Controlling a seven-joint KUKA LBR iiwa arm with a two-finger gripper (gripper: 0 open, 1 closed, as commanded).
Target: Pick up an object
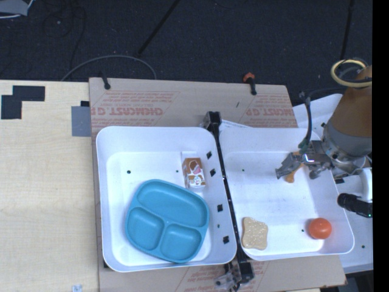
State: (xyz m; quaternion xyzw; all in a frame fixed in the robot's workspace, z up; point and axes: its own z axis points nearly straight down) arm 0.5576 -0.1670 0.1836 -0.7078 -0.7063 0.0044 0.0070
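My gripper [298,173] hangs over the upper right part of the right bin [267,148], open, with its two grey fingers spread apart. A small orange bit [291,176] shows by the left finger; I cannot tell what it is or whether it is held. An orange-red ball [319,228] lies in the bin's near right corner, well below the gripper. A tan bread slice [254,233] lies at the near left of the same bin.
The left bin [115,145] holds a blue divided plate [166,220] and a small printed packet [194,172] beside the black divider [220,181]. The arm's grey and orange wrist [352,117] stands over the right rim. Cardboard lies under both bins.
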